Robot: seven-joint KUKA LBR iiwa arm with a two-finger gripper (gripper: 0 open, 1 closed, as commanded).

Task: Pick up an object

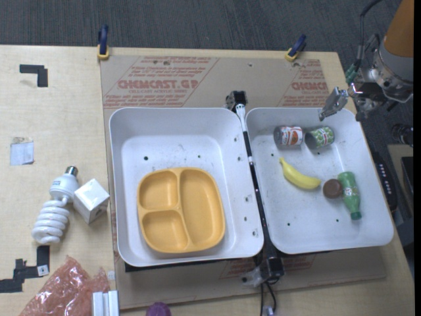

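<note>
The arm enters at 2 o'clock of the view, its orange band at the frame edge. The tool [337,104] hangs over the upper right rim of the right bin [368,232], just above the bin wall. Whether its fingers are spread or pressed together cannot be told from this angle; nothing shows between them.

Right bin contents:
- A red-labelled can [288,135] lies on its side at 11 o'clock of the bin floor.
- A green-labelled can [320,137] lies just beside it, at the 3 o'clock side of the red one, nearest the tool.
- A banana [299,176] lies near the bin centre, apart from the cans.
- A green bottle [350,194] lies at 4 o'clock of the banana, with a small brown round item [332,188], possibly a fruit, touching its left side.

The left bin [122,176] holds a yellow divided tray [181,210] at its 6 o'clock half.

On the bench [52,110] at 9 o'clock lie a spiral light bulb [54,212] and a white cube [91,201], just beside each other.
</note>
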